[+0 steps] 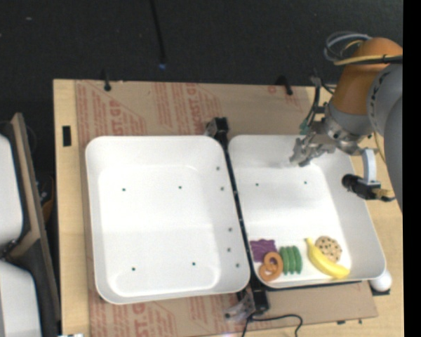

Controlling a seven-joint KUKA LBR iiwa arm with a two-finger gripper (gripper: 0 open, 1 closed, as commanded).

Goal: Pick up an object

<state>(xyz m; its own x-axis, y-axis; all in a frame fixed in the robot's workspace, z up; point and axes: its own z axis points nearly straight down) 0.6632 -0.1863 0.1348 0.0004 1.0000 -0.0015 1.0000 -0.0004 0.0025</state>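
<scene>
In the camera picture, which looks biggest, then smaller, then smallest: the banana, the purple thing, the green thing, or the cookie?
1. Banana, the longest.
2. Purple thing, green thing and cookie look about alike in size, so I won't rank them. All lie close together in the right bin, so nearness to the camera hardly matters.

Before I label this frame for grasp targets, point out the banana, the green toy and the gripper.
banana point(325, 262): camera view, middle of its yellow curve, right bin's near edge.
green toy point(291, 258): camera view, centre of its ribbed body.
gripper point(303, 156): camera view, between its fingertips, over the right bin's far end.
</scene>
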